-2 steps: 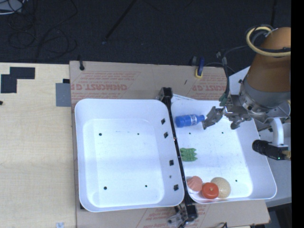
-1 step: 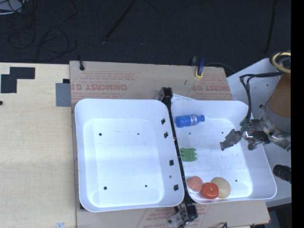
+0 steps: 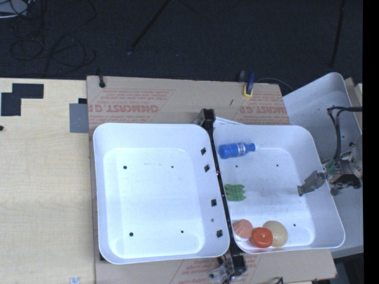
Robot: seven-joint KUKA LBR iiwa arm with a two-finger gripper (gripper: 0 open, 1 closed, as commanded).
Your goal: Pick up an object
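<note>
Bottle [image 3: 236, 150], blue with a white cap, lies on its side near the back of the right bin [image 3: 320, 152], well apart from the pincer [image 3: 320, 181] at that bin's right wall. Green item [image 3: 234, 192] sits mid-bin by the divider; a pink piece [image 3: 241, 227], red disc [image 3: 262, 237] and tan disc [image 3: 276, 232] cluster at the front. Left bin [image 3: 154, 136] alongside. Pincer is small and dark; cannot tell its state.

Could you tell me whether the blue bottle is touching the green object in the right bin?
Apart: the camera view shows bare white floor between the blue bottle and the green object.
</note>
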